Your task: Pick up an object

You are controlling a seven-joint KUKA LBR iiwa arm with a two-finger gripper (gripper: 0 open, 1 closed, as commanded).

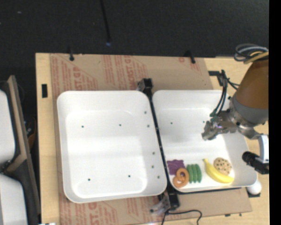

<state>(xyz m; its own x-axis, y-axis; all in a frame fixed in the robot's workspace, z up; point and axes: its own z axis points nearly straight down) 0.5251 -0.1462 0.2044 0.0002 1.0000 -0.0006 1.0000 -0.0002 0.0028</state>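
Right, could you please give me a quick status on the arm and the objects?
Gripper over right bin, nothing seen in it. Banana, cookie, green piece, orange ring, purple piece along near edge. Path clear.

**Much of the arm and the small items stayed unclear**

The arm [253,90] was cut off past the counter's [47,125] right edge, so only its wrist end showed. The gripper [209,134] was a small dark blur over the right bin [187,107]; how its jaws stood could not be told. Along that bin's front edge, the purple item [175,165] was too small to identify, and the orange ring [181,177] overlapped it. A round speckled piece [222,164] covered part of the banana [217,173].
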